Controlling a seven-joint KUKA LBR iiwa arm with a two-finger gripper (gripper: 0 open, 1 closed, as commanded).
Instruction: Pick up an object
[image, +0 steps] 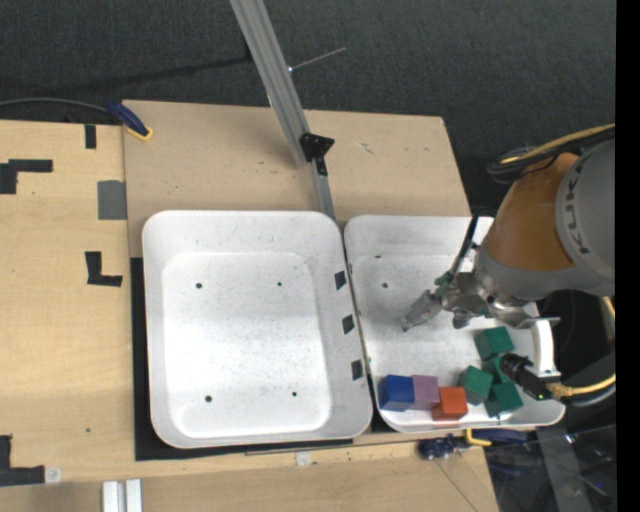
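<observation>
While the tabletop (250, 150) carries two white bins side by side, the left bin (245, 325) sits beside the right bin (400, 250). Over the right bin the grey arm (545, 235) lowers its jaws (425, 310); whether they are open or closed I cannot tell. Near that bin's front edge cluster green blocks (493, 343), a blue block (397, 391), a purple block (426, 389) and an orange block (452, 402).

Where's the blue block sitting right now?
In the camera view the blue block lies in the right bin, at its near-left corner, beside the purple block with the orange block just past that.
</observation>
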